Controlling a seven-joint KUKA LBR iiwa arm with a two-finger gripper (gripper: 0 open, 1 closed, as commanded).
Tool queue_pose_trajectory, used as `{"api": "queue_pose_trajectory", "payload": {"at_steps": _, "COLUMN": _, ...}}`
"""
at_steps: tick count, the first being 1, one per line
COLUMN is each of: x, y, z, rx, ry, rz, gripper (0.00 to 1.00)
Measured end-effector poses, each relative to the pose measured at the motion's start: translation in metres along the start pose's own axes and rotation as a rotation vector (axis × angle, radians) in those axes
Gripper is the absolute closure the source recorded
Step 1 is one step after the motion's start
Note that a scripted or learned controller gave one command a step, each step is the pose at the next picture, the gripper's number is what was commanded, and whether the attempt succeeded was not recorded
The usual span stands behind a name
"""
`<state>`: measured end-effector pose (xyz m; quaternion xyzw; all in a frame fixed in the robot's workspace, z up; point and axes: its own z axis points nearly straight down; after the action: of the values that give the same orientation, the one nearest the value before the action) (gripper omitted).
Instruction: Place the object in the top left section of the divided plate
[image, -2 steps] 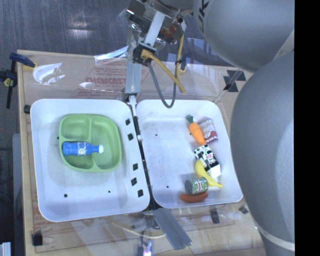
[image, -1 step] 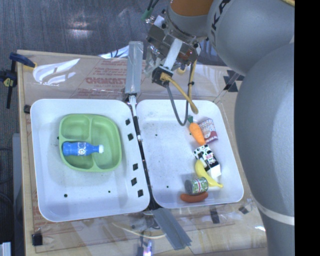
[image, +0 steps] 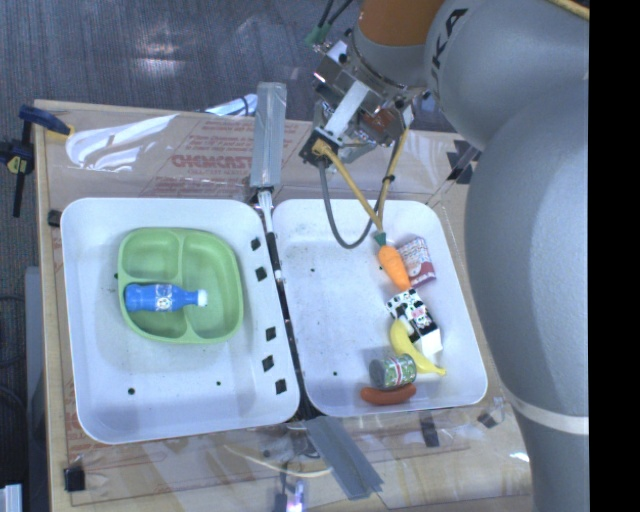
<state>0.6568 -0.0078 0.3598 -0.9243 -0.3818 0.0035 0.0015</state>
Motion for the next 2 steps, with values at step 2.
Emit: {"api": "queue_pose_trajectory", "payload": {"at_steps": 2, "x": -0.056, "y": 0.041, "z": 0.009, "rx": 0.005, "ry": -0.003, "rz": 0.338, "gripper": 1.00}}
